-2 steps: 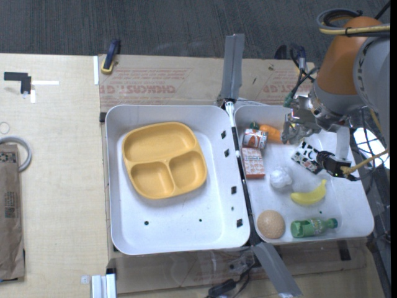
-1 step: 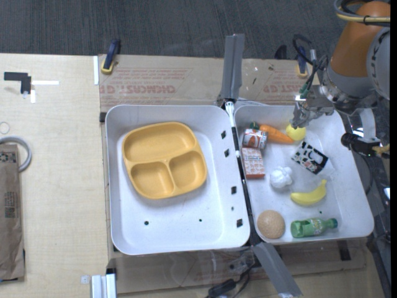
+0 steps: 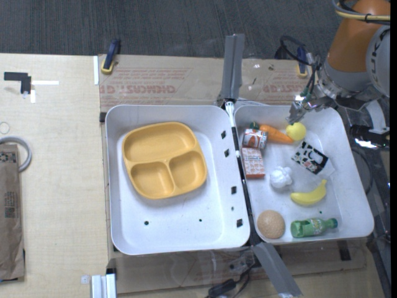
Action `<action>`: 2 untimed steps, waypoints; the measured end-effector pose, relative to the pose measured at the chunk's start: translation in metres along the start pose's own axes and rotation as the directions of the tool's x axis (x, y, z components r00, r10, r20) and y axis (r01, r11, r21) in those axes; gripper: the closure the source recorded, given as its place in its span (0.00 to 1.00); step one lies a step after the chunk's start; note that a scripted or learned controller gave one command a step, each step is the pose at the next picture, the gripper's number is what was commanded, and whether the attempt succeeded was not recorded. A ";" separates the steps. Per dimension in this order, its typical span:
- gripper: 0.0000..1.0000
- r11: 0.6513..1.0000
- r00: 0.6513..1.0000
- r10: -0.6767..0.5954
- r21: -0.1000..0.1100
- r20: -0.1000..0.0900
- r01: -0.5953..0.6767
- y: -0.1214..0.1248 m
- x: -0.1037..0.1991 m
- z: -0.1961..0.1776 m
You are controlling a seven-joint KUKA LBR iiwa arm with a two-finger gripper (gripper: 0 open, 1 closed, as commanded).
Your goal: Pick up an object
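Note:
The right bin (image 3: 347, 166) holds several objects: a yellow lemon (image 3: 296, 131), an orange carrot (image 3: 276, 134), a small red-and-white can (image 3: 253, 138), an orange packet (image 3: 252, 162), a black-and-white pouch (image 3: 309, 158), a white crumpled ball (image 3: 281, 177), a banana (image 3: 310, 193), a tan round ball (image 3: 271, 224) and a green bottle (image 3: 313, 226). My gripper (image 3: 297, 112) hangs at the bin's far edge, just above and behind the lemon. Nothing can be seen held in it.
The left bin (image 3: 124, 228) carries a yellow divided plate (image 3: 164, 159). A grey divider post (image 3: 232, 67) rises between the bins at the back. Cardboard (image 3: 161, 82) lines the far side. A brown paper bag (image 3: 9, 210) lies at the far left of the bench.

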State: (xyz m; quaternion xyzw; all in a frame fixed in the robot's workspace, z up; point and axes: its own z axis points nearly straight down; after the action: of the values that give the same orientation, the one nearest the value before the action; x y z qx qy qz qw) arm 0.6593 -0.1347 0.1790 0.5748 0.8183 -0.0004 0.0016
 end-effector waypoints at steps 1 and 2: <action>1.00 0.917 0.917 -0.399 -0.001 0.000 0.399 -0.002 -0.005 0.003; 1.00 0.929 0.929 -0.371 -0.001 -0.002 0.371 -0.024 0.062 -0.020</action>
State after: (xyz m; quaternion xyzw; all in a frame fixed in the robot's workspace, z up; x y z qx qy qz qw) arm 0.6157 -0.0846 0.1986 0.4100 0.9121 0.0000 0.0010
